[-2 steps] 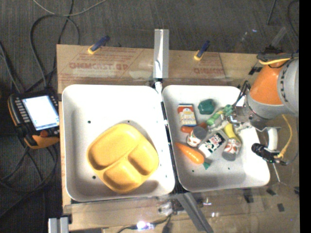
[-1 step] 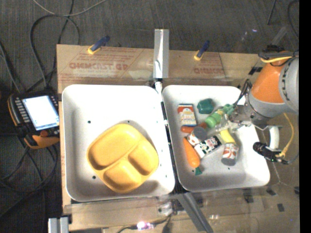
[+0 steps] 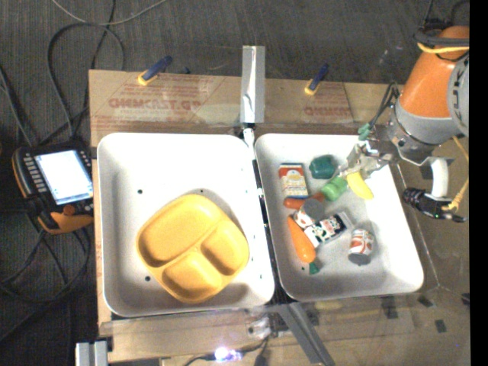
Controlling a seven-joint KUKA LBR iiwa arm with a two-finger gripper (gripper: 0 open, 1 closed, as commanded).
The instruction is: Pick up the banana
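The banana [image 3: 361, 185] is a short yellow piece lying in the right bin [image 3: 396, 277], close to its back right corner. My gripper [image 3: 363, 161] hangs right over the banana's upper end, reaching in from the right under the orange-banded wrist [image 3: 432, 90]. The gripper's body covers the spot where it meets the banana, so whether they touch is unclear.
Beside the banana lie a teal object [image 3: 323, 165] and a green one [image 3: 333, 190]. Further left and forward are a red-and-white box [image 3: 293, 180], a carrot [image 3: 302, 241], a black-and-white carton [image 3: 326, 226] and a can [image 3: 361, 245]. A yellow divided plate [image 3: 193, 248] sits in the left bin [image 3: 122, 166].
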